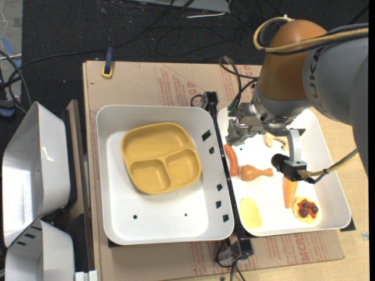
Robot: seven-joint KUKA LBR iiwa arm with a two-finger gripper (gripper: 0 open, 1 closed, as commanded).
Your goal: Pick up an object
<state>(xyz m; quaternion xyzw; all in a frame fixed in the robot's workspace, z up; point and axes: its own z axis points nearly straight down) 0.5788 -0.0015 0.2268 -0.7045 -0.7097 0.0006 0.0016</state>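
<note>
- Nearest the camera, at the front of the right-hand shallow white bin, lie a flat pale-yellow plastic oval and a small round tart with dark red berries, well apart from each other.
- Just behind the tart, an orange plastic carrot points toward the front rim; a dark fitting on a cable sits at its upper end.
- Mid-bin, a tan plastic chicken drumstick lies beside a slim red-orange sausage-shaped piece that runs along the bin's left wall.
- Above these, the grey arm with its orange band reaches in from the right, and the claw hangs low over the back of the right bin, close to a small cream-coloured piece. Whether the claw is open or closed cannot be told from this angle, and nothing is seen gripped in it.
- In the left-hand shallow white bin, a yellow three-compartment plastic plate sits alone, well away from the claw.
- Judgement: the pick looks to be at the approach stage, no object lifted. The next move calls for settling squarely over one piece, likely the cream piece or the sausage, and closing on it before rising.
</note>
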